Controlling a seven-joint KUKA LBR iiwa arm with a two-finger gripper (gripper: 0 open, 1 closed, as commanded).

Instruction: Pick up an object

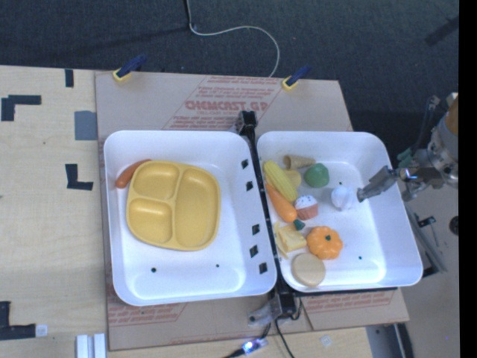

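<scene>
From the overhead camera we've got the grey gripper (370, 190) poking in over the right white bin (387, 263); honestly can't tell how wide it's set. Nothing's visibly in it. Closest to it sits a small white ball (340, 196), then a green ball (317, 175), yellow corn cob (279, 177), orange pumpkin (325, 242). Left white bin (179, 282) has a yellow divided plate (174, 204). Cardboard (223, 104) lettering's red but upside down, unreadable.

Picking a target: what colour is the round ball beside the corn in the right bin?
Green; the ball shows clearly in the camera view, beside the yellow corn.
</scene>
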